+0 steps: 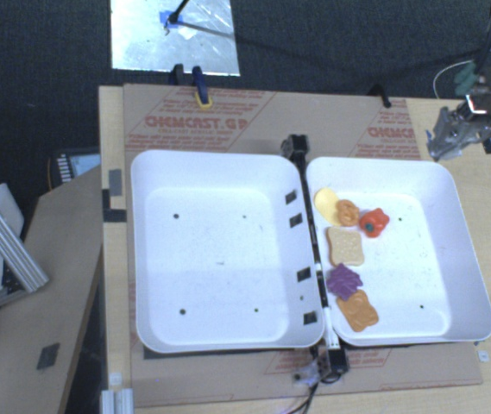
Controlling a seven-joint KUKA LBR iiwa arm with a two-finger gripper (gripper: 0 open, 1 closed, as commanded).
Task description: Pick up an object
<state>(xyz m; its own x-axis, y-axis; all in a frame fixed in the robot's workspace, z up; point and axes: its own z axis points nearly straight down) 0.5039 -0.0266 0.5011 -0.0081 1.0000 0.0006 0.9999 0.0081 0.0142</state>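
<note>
The gripper hangs at the upper right, outside the right bin; whether it is open I cannot tell, and nothing shows in it. The toys lie in a column along the bin's left wall: lemon, pepper, bread, purple piece. The wall crowds their left; open floor lies to their right.

Board under the bins: red printing, upside down from this view.
Print at 11 o'clock of the board: reads roughly "CHEMCAST GP", inverted, with a line of smaller red print beside it too small to read.
Print at 1 o'clock of the board: the same red wording, partly cut off by the right bin, only partly legible.
Print at 6 o'clock of the board: red lettering, too small and hidden to read.
</note>
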